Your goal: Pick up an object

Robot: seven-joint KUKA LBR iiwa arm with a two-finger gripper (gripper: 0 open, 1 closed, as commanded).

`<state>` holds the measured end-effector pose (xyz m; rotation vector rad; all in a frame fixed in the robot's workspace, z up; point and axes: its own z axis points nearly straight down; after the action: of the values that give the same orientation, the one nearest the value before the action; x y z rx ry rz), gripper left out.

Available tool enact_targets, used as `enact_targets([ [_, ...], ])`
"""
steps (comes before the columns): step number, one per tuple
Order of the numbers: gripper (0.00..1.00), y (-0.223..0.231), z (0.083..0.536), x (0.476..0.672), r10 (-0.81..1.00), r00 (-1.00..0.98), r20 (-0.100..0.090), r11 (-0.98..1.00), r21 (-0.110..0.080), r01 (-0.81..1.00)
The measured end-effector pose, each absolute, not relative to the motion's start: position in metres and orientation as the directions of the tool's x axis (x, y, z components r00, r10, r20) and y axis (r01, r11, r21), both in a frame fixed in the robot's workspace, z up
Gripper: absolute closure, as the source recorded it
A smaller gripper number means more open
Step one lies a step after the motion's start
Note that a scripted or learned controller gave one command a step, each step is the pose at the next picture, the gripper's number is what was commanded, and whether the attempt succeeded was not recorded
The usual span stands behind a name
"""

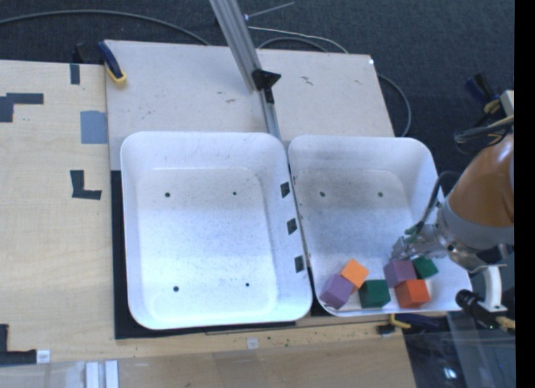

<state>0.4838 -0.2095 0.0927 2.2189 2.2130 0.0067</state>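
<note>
- Two shallow white bins sit side by side in the middle of the frame: the left bin and the right bin.
- The arm enters from the right edge, its orange band above the grey wrist, and bends down toward the lower right corner of the right bin.
- The gripper hangs low over that corner, just above the cluster of blocks; whether it is clenched or released cannot be told, and no block is seen gripped in it.
- A purple block lies directly below the gripper, touching or nearly touching it.
- An orange-red block sits just below the purple one, near the bin's bottom rim.
- A small dark green block lies just right of the purple block.
- A larger green block rests left of the orange-red one.
- An orange block sits above and left of it.
- A lilac block lies furthest left, beside the orange block.
</note>
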Motion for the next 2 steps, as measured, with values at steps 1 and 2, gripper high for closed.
enact_targets([
  [1, 0.00, -0.2087, 0.0924, 0.4833, 1.000, -0.001, 0.000, 0.001, 0.002, 1.000],
  [2, 0.00, -0.2087, 0.0922, 0.4830, 1.000, -0.001, 0.001, 0.001, 0.002, 1.000],
])
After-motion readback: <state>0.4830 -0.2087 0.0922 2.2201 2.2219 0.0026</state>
